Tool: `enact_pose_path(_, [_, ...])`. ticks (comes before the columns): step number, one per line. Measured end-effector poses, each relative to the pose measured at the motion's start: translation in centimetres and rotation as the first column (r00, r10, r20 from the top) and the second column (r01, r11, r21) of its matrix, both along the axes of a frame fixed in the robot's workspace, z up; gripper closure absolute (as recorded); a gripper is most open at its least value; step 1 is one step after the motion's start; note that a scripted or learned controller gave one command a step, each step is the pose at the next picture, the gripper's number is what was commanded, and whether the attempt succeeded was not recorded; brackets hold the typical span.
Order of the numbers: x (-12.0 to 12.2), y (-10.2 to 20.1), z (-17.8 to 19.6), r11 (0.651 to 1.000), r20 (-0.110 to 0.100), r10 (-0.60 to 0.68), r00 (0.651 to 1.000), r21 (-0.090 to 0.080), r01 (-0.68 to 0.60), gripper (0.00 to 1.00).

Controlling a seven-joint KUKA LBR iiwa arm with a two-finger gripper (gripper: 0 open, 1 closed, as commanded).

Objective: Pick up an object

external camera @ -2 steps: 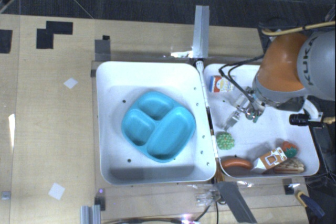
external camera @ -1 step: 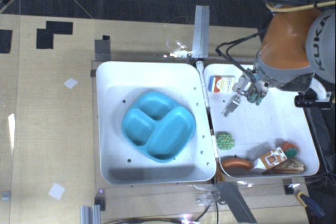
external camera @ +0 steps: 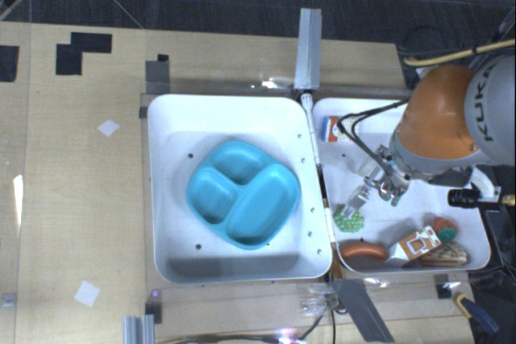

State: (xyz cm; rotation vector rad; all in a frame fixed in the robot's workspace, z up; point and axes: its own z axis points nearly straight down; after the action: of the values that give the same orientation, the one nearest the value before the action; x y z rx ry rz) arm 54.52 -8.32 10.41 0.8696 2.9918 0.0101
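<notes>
In the left bin (external camera: 165, 197) you had a blue tray (external camera: 243, 193) with three compartments, lying untouched. Across the divider, in the right bin (external camera: 379, 121), the gripper (external camera: 355, 204) was down low, right over a green cluster (external camera: 349, 219) near the bin's left wall. I could not tell whether it was clenched or released, nor whether it touched the cluster. A brown sausage-like item (external camera: 364, 251), a carton (external camera: 419, 242) and other small things lay along the front edge. Nothing was visibly lifted, so I'd judge the pick not yet done.
</notes>
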Motion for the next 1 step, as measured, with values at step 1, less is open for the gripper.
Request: enact_pose_path(1, [5.44, -0.69, -0.58, 0.990, 0.000, -0.139, 0.990, 0.005, 0.139, 0.00])
